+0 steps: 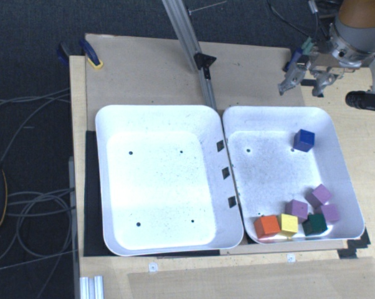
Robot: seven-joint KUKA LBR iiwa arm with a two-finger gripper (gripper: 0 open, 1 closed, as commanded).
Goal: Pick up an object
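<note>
Above rt bin's [337, 136] far rim, arm [356, 17] hangs wrist-down; tool [304, 83] fingers spread, nothing between.

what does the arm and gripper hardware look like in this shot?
The arm is a rounded grey body with an orange band at the top of the view. Below it, the two-finger gripper is grey metal with small blue and green fittings at its wrist. Thin dark cables loop on the floor behind it.

Arm [360, 11] enters from upper right, wrist bent down-left; tool [303, 85] fingers spread, nothing between.
</note>
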